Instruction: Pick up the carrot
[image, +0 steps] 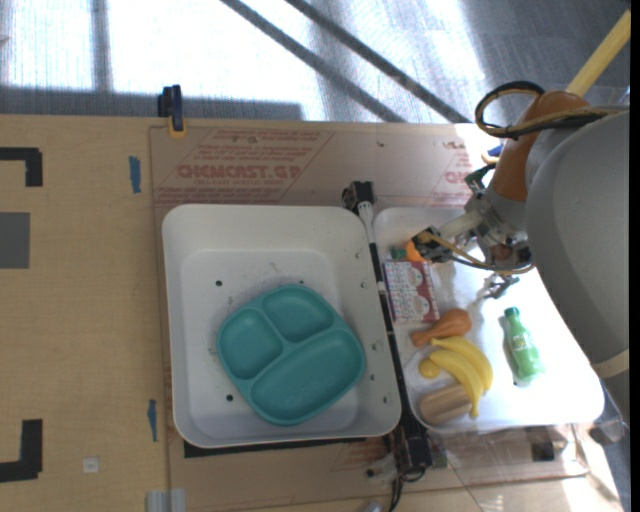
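In the right bin (560, 400) an orange-brown tapered piece (445, 325) lies in the middle, thick end to the right; it looks like the carrot, though it could be a toy drumstick. A smaller bright orange bit (413, 248) peeks out at the bin's back left, mostly hidden by the wrist hardware. My gripper (490, 283) hangs over the back of the right bin, up and to the right of the tapered piece and apart from it. I see nothing held in it.
Also in the right bin are a red-and-white packet (408, 290) at the left wall, yellow bananas (462, 368), a tan bread roll (445, 405) and a green bottle (520, 345). The left bin (190, 260) holds a teal divided plate (290, 352).
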